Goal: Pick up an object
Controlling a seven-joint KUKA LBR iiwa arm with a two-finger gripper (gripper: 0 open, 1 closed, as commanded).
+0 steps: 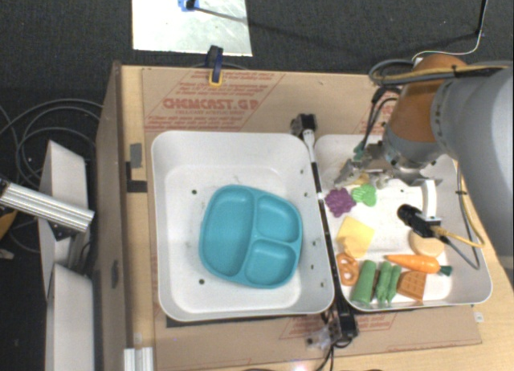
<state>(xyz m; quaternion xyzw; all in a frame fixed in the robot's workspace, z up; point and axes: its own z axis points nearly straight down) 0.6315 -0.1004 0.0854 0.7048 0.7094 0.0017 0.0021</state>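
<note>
Single frame, camera above the bench.

Arm entered from the right edge of the frame, orange band visible above the wrist. Gripper was low over the upper-left part of the right bin, close to the divider between the bins. Open or closed: could not tell from this angle. Nothing was seen held in it.

Candidate objects all lay in the right bin:
- purple grapes just below and left of the gripper, by the bin's left wall
- small green piece touching the grapes on their right, directly below the gripper
- yellow wedge below the grapes, apart from them
- orange pretzel below the wedge, at the left wall
- green pods side by side along the lower edge
- carrot lying across, right of the pods
- waffle-patterned square just under the carrot
- tan round piece above the carrot's right end

The left bin held a teal divided plate, lying flat at centre, slightly turned. Both bins sat on a printed cardboard sheet.
</note>
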